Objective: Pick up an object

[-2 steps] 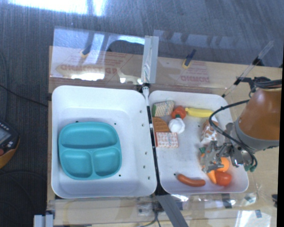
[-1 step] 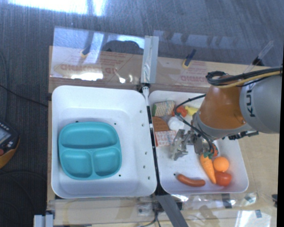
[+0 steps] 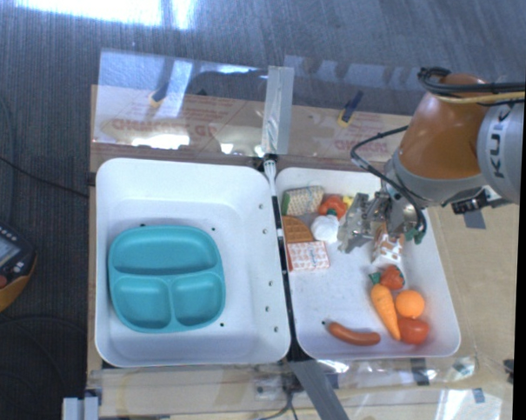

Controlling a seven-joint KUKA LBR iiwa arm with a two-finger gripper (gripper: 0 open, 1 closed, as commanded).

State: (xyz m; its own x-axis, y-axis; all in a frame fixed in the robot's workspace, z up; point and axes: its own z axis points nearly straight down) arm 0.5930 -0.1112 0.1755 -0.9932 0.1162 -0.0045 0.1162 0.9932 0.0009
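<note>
The arm (image 3: 453,139) reaches in over the right bin (image 3: 440,343), its orange band above the wrist; the gripper (image 3: 360,228) hangs low over the upper middle of that bin, its metal fingers (image 3: 354,224) pointing down and slightly parted, with nothing visibly between them. Taking the gripper as the landmark: a white egg-like object (image 3: 326,228) lies just beside it on the left; an orange-red item (image 3: 334,205) sits up and to the left of it; a tan packet (image 3: 303,199) lies farther left near the bin's top corner; a patterned box (image 3: 306,255) lies down and to the left; a small white and red figure (image 3: 387,250) sits just right of it; a strawberry (image 3: 391,276), a carrot (image 3: 384,309), an orange (image 3: 409,303) and a tomato (image 3: 413,331) cluster below and to the right; a sausage (image 3: 354,334) lies well below it. Far to the left of the gripper, the left bin (image 3: 186,180) holds a teal divided plate (image 3: 166,276).
</note>
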